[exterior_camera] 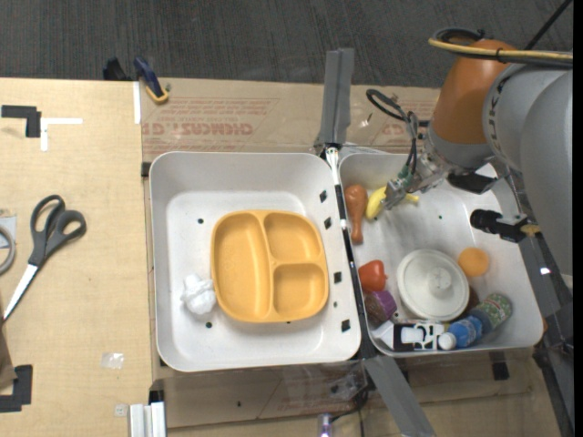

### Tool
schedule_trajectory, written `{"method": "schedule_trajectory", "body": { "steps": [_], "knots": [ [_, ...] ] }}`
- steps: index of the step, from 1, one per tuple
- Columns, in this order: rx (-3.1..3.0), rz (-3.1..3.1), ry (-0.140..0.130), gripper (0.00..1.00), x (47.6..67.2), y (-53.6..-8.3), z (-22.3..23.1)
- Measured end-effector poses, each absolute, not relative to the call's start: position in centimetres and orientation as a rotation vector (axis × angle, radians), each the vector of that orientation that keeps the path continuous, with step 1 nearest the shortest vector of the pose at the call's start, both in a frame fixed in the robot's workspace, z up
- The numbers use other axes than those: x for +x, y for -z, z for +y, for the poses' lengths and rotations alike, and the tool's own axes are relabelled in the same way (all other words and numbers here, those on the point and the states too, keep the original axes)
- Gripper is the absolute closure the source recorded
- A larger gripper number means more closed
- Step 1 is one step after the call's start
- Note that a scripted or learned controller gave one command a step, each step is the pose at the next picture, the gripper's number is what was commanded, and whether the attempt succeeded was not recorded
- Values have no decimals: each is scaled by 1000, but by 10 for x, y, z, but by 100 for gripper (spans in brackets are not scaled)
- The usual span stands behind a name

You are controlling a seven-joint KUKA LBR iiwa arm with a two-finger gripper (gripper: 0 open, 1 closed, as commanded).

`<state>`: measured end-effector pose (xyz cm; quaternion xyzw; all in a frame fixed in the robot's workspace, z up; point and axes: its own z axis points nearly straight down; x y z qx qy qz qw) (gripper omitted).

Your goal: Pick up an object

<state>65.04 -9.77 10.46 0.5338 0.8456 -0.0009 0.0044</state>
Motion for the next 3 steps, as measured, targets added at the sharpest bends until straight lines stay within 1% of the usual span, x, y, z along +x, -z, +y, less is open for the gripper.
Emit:
{"method": "schedule_trajectory", "body": {
  "steps": [1,2,3],
  "knots": [
    [1762,2595,0,100,652,-235,-133],
    [1935,2469,1,100,660,-94,-166],
    [1935,2469,1,0,660,-94,-165]
  ]
}}
